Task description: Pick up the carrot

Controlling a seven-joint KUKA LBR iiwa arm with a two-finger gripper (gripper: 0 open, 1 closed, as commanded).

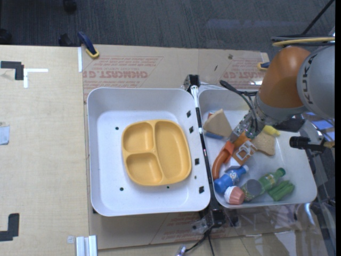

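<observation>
The carrot is an orange, curved piece lying in the right bin near its left wall, its upper end pointing toward the middle of the bin. My gripper is down in that bin, right at the carrot's upper end. Its fingers stand apart on either side of that orange tip, so the gripper looks open. The carrot still rests on the bin floor.
Around the carrot lie a tan wedge, a bread slice, a blue bottle, a red-and-white ball and green vegetables. The left bin holds a yellow divided plate.
</observation>
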